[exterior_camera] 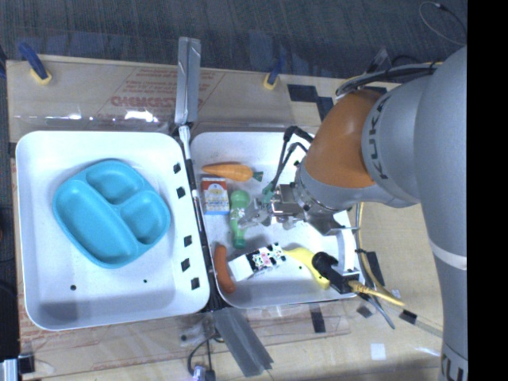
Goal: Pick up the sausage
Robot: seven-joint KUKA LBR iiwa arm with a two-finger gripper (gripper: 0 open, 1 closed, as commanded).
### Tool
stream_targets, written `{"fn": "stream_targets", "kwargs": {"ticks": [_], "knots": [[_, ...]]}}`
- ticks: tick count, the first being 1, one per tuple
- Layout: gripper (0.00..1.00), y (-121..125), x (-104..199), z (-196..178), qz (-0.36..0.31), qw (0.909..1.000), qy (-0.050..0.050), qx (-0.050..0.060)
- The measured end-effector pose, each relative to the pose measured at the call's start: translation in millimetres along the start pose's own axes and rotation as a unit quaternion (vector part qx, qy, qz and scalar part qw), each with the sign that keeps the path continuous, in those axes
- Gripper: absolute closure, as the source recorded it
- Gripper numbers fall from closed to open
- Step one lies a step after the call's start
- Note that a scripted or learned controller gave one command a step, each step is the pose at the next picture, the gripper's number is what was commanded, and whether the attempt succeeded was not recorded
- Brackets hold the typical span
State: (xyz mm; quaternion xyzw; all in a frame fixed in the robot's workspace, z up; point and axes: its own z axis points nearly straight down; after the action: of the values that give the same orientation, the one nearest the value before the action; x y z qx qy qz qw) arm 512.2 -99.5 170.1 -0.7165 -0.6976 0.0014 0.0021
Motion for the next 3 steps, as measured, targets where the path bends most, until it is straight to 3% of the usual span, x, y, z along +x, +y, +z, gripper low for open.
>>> {"fn": "stream_targets", "kwargs": {"ticks": [1,2,3], "knots": [[0.0,-11.2,53.6,-21.0,-0.023,0.9997,0.0,-0.001],[0.0,-35.9,0.6,74.6,-0.195,0.9808,-0.001,-0.001],[0.0,-35.0,-7.8,78.4,0.036,0.9994,0.0,-0.003]]}}
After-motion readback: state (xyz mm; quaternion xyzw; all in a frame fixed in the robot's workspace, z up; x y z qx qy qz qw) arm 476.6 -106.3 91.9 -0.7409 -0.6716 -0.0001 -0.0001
